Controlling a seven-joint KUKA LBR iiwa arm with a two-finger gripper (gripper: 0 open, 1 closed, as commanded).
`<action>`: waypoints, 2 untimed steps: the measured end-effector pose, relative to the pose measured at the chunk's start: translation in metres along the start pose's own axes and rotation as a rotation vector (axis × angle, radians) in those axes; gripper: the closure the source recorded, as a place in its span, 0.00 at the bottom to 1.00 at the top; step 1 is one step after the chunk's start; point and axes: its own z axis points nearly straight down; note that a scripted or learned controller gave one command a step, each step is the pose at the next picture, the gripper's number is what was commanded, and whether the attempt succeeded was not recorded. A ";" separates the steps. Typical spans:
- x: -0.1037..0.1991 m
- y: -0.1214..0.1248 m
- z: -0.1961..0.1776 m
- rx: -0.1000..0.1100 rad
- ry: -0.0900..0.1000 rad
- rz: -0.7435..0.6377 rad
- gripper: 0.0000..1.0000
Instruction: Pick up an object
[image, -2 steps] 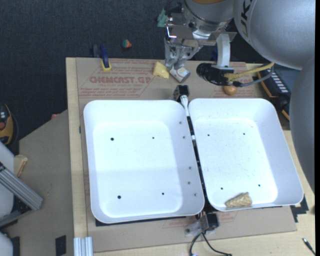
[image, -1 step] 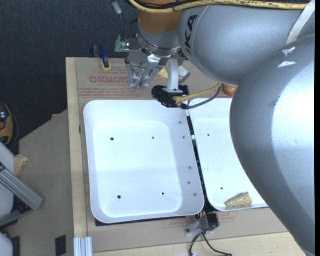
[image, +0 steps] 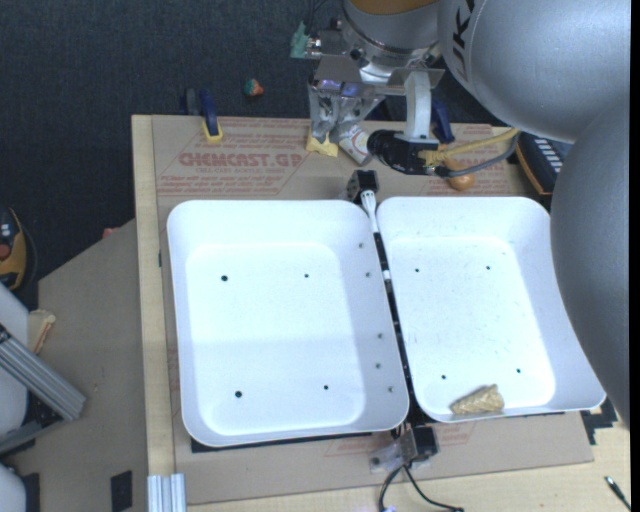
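Hovering beyond the right bin (image: 565, 300), our gripper (image: 335, 125) (grip state unclear) must descend to the tan lump (image: 477, 401).

Brown bench (image: 250, 165) — two white bins (image: 190, 300) side by side on it

Arm (image: 560, 80): smooth, rounded grey casing, black lettering partly visible near top edge. Orange band (image: 395, 5) sat above the wrist. Gripper (image: 335, 125) was bare metal, boxy, with small fittings and wiring.
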 end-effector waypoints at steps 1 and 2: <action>0.012 -0.014 0.068 0.017 -0.001 -0.005 1.00; 0.024 -0.037 0.040 0.012 0.000 -0.006 1.00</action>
